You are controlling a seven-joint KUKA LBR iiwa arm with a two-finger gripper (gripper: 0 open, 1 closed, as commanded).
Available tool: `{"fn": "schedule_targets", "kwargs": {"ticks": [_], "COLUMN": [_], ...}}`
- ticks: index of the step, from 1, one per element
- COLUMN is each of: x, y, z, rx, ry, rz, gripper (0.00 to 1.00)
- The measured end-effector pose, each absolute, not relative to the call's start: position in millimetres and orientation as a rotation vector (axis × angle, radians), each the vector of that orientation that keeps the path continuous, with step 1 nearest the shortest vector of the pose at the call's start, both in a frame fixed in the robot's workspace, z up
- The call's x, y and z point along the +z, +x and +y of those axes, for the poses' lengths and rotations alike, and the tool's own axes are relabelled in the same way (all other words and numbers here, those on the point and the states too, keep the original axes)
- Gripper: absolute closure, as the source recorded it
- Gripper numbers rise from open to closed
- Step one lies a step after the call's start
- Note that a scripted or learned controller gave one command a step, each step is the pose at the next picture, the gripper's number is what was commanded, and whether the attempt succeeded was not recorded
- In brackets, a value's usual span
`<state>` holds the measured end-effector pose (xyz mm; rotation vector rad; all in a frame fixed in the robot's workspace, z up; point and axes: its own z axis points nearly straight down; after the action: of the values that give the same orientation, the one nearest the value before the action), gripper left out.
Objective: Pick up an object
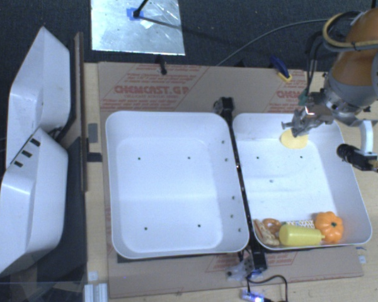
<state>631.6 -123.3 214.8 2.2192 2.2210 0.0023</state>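
My gripper (296,129) hangs over the far side of the right bin (340,181), just above a flat pale yellow disc (295,141) that lies on the bin floor. I cannot make out how the gripper stands. Along the near wall of the same bin lie a small orange pumpkin (329,224), a yellow-green block (299,235) and a pretzel-like brown piece (268,228).
The left bin (170,181) adjoins the right one, with a black divider strip (239,181) between them. Spare white bins (34,168) lean at the far left. A shiny metal sheet (137,16) lies behind the bench.
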Motion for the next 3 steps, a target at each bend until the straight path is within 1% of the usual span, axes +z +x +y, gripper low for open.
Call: {"fn": "schedule_targets", "kwargs": {"ticks": [1, 2, 3], "x": [225, 217, 209], "y": [632.6, 636.6, 635.0], "z": [-64, -13, 40], "rx": [0.003, 0.002, 0.002], "ry": [2.215, 2.216, 2.217], "rz": [2.227, 2.227, 2.227], "gripper": [1.00, 1.00, 1.00]}}
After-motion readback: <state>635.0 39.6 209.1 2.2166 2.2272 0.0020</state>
